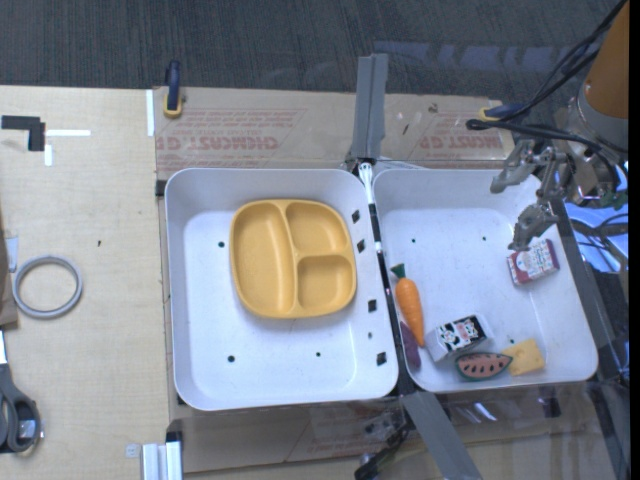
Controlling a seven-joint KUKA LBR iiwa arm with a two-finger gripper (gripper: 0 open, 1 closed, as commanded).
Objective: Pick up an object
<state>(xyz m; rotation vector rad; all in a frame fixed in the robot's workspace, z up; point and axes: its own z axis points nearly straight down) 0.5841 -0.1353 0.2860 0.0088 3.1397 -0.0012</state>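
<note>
The tool point(530, 203) hangs over the upper right of the right bin point(440, 208); whether it is open or closed cannot be told, and nothing shows in its grip. Just below it lies a small red-and-white packet point(532, 263). The carrot point(409, 308) lies at the bin's left wall, long axis running up-down the frame, green end uppermost. A yellow divided plate point(294, 258) sits in the left bin point(200, 298).

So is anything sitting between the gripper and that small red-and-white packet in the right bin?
Nothing visible does. The two-finger gripper hangs just above the small red-and-white packet, which lies alone on the right white bin floor, apart from the orange toy carrot and the other toys.
</note>
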